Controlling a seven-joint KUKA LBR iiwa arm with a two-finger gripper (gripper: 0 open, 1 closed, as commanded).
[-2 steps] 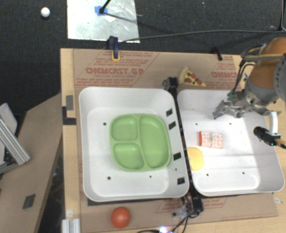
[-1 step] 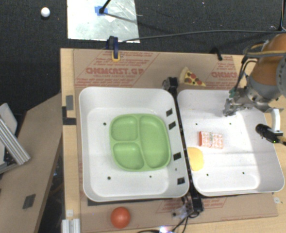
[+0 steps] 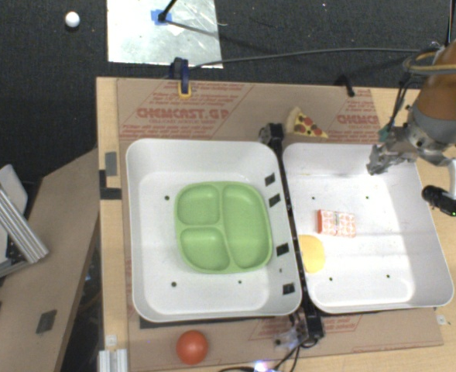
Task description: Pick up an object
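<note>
The small red-and-white carton (image 3: 336,223) lies mid-floor in the right bin (image 3: 413,285) beside a yellow piece (image 3: 312,254), so we judge we are approaching: the tool (image 3: 381,160), its state unclear, must descend from the bin's far edge.

The arm (image 3: 444,91) is grey with a rounded orange band above the wrist. Thin dark cables run along it. A small grey metal gripper (image 3: 382,160) ends it, and a black part juts beside it.
</note>
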